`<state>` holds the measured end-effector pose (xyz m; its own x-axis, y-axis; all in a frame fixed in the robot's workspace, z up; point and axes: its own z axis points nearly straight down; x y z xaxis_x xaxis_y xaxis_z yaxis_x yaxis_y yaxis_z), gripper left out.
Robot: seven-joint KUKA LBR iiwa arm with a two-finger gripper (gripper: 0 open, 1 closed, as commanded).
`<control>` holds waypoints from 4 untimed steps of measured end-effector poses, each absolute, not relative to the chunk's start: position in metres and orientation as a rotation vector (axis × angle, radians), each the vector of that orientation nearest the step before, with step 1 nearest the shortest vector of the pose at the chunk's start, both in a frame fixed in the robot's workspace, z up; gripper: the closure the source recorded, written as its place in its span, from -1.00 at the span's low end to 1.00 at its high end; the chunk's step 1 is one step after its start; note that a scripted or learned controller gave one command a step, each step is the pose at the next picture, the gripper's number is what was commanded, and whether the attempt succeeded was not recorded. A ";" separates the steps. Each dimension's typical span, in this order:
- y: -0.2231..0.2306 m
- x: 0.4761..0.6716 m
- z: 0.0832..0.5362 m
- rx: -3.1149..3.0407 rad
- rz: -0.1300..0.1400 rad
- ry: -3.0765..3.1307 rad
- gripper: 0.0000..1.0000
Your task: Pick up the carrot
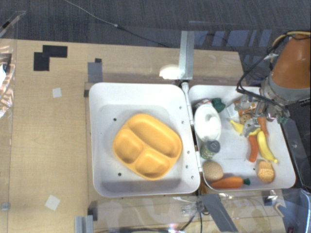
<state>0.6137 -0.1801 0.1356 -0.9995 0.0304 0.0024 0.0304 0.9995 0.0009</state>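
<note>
The carrot [227,182], orange with a small green stub at its right end, lies flat along the front wall of the right bin [287,178]. It rests beside a round brown potato-like item [212,170]. My gripper [251,122] hangs over the upper right part of that bin, well behind the carrot. It sits above a cluster of small toy foods, and nothing of the carrot is near it. The arm's orange band [290,64] rises at the far right.
The right bin also holds a white bottle [207,121], a small can [210,148], a yellow banana [267,147], a red-orange pepper [253,148] and a tan bread-like piece [265,170]. A yellow divided plate [147,145] lies in the left bin [104,101].
</note>
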 end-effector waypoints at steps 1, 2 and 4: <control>-0.182 0.617 0.089 -0.097 0.003 -3.154 -1.00; -0.145 0.584 0.122 -0.005 0.001 -3.152 -1.00; -0.140 0.560 0.104 -0.239 0.000 -3.141 -1.00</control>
<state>0.5603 -0.1402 0.1041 -0.9885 0.1513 -0.0088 0.1513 0.9885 0.0009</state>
